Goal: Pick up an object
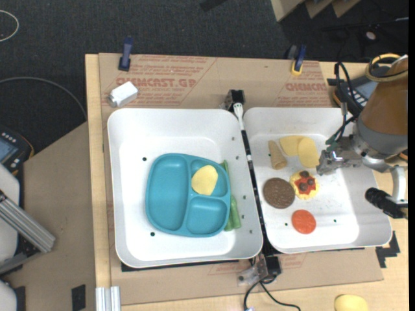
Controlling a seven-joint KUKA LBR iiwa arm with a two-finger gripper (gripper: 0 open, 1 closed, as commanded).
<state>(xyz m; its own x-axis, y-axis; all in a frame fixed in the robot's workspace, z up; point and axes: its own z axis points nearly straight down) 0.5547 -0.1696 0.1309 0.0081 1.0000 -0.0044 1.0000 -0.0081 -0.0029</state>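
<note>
The right bin [343, 229] holds several toy foods: a tan roll [277, 154], two yellow pieces [301, 148], a brown round patty [278, 192], a small tart with red berries [304, 184] and a red tomato [303, 221]. My gripper [326, 160] hangs low over the right bin, just right of the yellow pieces and above the tart. The grey and orange arm [386, 115] reaches in from the right. Nothing can be seen held in the gripper.
The left bin [130, 148] carries a teal divided plate [170, 196] with a yellow piece [205, 180] in its upper right compartment and a green item [232, 214] at its right edge. A white block [123, 94] lies on the board behind the bins. Blue clamps [126, 53] hold the back edge.
</note>
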